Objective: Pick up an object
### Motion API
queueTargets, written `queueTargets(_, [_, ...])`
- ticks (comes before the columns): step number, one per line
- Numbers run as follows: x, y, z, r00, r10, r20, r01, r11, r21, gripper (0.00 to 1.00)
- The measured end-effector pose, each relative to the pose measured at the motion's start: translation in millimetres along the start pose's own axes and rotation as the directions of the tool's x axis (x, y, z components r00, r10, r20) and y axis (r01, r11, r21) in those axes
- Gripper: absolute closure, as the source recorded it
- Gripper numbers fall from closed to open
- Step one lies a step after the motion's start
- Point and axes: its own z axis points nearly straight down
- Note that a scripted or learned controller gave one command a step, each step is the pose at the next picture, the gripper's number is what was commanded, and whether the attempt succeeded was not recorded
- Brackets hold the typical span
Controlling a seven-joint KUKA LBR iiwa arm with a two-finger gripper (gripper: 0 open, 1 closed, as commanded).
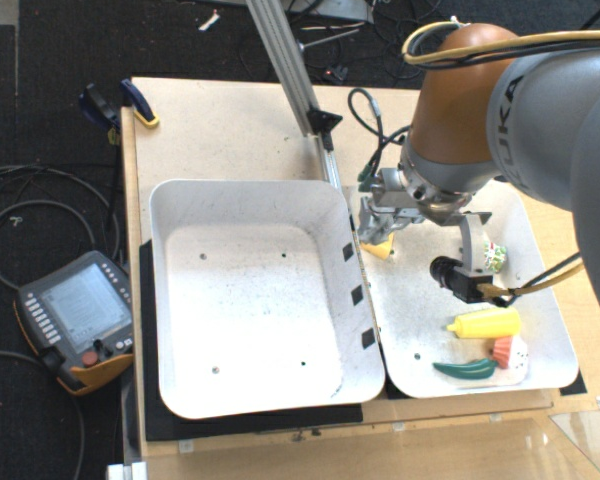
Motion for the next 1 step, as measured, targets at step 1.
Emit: queueTargets(1, [55.1, -4.1, 9.1, 1.000, 0.000, 0.001, 0.000, 1.000, 0.000, 1.00])
